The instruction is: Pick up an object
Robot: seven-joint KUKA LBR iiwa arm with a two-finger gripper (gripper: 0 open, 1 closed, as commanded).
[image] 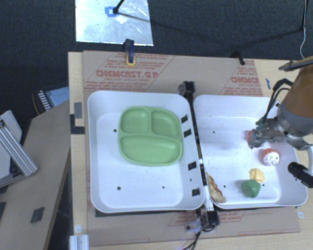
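Gripper (254, 138) fingertips — blurred, indistinct

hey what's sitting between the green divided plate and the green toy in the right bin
In the camera view, between the green divided plate and the green toy run the bins' adjoining rims with black clips, and a tan object lies by the right bin's left wall.

lab bench (161, 69), two bins (101, 139)
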